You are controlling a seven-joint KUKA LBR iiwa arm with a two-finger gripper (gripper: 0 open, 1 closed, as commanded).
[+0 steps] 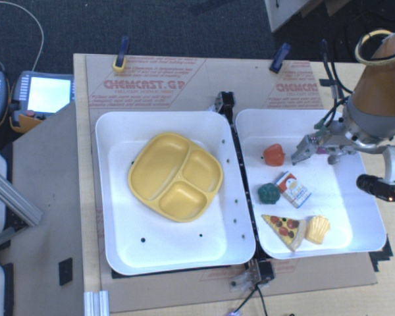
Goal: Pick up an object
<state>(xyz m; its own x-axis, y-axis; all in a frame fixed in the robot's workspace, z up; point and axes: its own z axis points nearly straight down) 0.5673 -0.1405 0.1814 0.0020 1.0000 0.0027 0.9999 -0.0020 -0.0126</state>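
The right bin (355, 242) holds several small items. A red rounded toy (273, 155) lies near the bin's upper left. Below it are a dark green lump (269, 192) and a red-and-white carton (293, 189) side by side. A toy pizza slice (283, 228) and a pale yellow piece (317, 229) lie at the front. My gripper (304, 150) hangs low over the right bin, just right of the red toy and apart from it. Nothing shows in its grasp.
In the left bin (118, 229) lies a yellow sectioned plate (176, 176). The grey arm with its orange band (376, 91) comes in over the right bin's far right corner. A black clip (225, 101) sits at the top of the divider between the bins.
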